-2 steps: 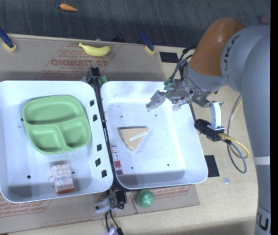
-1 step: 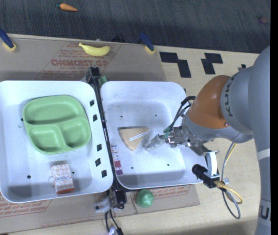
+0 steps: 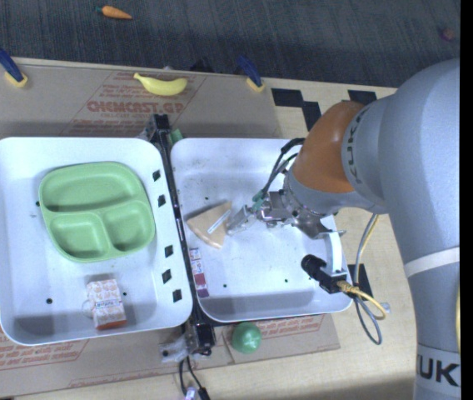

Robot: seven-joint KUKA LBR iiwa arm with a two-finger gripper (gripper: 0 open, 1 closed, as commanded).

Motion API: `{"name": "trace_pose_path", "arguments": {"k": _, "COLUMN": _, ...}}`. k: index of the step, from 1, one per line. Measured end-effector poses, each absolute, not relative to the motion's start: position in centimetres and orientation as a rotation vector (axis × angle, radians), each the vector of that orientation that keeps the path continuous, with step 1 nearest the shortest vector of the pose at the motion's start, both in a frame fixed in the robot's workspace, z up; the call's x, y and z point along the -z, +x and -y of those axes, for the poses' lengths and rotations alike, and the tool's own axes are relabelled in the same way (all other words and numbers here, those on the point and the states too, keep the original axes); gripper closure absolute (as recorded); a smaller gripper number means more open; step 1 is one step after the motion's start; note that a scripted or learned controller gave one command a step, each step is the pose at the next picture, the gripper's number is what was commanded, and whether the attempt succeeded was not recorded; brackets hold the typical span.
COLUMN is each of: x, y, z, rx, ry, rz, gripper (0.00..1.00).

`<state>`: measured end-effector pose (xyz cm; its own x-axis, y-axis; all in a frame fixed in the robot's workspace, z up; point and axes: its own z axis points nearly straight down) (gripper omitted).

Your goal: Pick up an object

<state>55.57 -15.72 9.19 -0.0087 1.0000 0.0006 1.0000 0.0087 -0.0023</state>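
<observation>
My gripper [image 3: 238, 219] is low in the right bin [image 3: 245, 302], its tips at the right edge of the tan wedge [image 3: 207, 225], which lies near that bin's left wall. I cannot tell how the tips are set, or whether they have the wedge at all. To do this well, I judge I should centre over the wedge's thick part, not its thin edge, so it does not skid toward the wall. I should close squarely across it, then lift straight and slowly. The green tray [image 3: 97, 211] and small packet [image 3: 106, 302] sit in the left bin [image 3: 7, 248], well apart.
</observation>
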Motion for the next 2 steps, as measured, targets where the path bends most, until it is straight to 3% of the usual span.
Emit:
{"name": "trace_pose_path", "arguments": {"k": 1, "x": -13.99, "y": 65.75, "z": 21.06, "rx": 0.001, "ry": -2.216, "rz": 2.229, "gripper": 0.0}}
{"name": "trace_pose_path", "arguments": {"k": 2, "x": -13.99, "y": 65.71, "z": 21.0, "rx": -0.001, "ry": -2.212, "rz": 2.229, "gripper": 0.0}}
